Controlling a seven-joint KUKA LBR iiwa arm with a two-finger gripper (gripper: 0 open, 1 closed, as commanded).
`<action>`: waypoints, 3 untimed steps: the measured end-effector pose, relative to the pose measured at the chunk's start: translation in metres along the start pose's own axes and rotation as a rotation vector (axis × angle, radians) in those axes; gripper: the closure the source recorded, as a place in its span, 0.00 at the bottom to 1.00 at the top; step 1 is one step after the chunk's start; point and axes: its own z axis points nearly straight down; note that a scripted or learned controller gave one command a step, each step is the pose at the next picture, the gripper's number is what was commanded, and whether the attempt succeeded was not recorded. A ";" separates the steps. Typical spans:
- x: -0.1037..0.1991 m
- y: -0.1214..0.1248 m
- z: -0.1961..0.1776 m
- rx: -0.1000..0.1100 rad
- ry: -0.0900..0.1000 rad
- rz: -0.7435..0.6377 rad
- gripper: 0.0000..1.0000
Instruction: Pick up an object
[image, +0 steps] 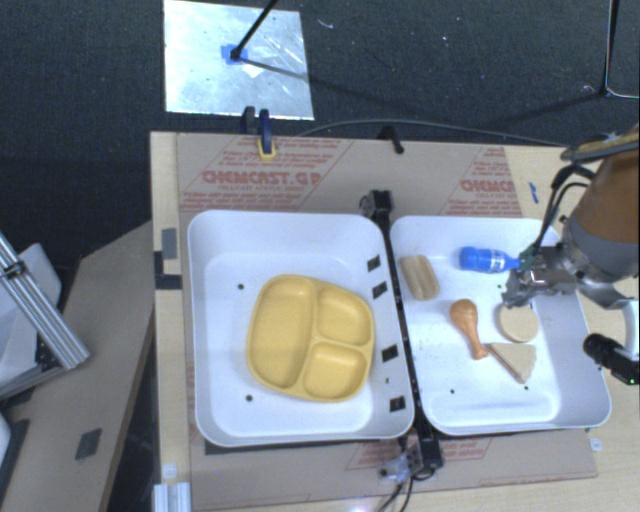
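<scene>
The right bin (570, 400) holds several toy foods. A blue bottle (484, 261) lies on its side near the back. Left of it rests a tan bread roll (420, 277). A brown drumstick (467, 325) sits mid-bin, with a pale triangular slice (515, 359) to its right. A round tan disc (518, 326) lies just behind that slice. My gripper (519, 292) hangs low over the disc's far edge, just right of the bottle, and nothing shows in its grasp.
The left bin (215, 400) holds a yellow divided plate (310, 338). A black divider (392, 330) runs between the two bins. The arm comes in over the right bin's right wall.
</scene>
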 end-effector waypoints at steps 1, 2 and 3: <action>0.000 0.002 -0.054 -0.002 -0.001 -0.001 1.00; 0.050 0.011 -0.037 0.005 0.003 -0.005 1.00; 0.099 0.028 -0.024 0.004 0.002 -0.005 1.00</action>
